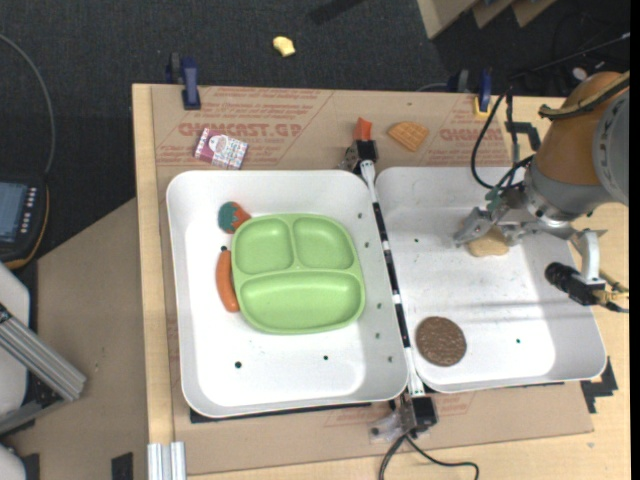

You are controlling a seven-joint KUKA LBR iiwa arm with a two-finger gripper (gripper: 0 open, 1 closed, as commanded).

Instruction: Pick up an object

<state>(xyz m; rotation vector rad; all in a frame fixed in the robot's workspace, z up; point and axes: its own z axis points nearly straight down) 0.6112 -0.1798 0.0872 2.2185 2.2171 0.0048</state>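
Jaws (pixel 488 230) look spread, straddling the tan bread-like piece (pixel 490 247) near the back of the right bin (pixel 560 363), tips low at it; I can't confirm it's pinched between them. The piece lies flat on the bin floor, well apart from the brown round patty (pixel 441 340) near the front edge. To do this step well, I want the jaws centred over the piece, tips down to the floor, then a slow close so it doesn't squirt sideways; lift straight up, no drag. Arm (pixel 585 158) comes in from the right, cables close by. Left bin (pixel 200 368) carries the green divided plate (pixel 297 273), an orange sausage (pixel 227 281) touching its left rim, and a teal-and-red item (pixel 233 216) at its corner. A cracker (pixel 407 135) sits on the surface (pixel 280 118) behind the bins.
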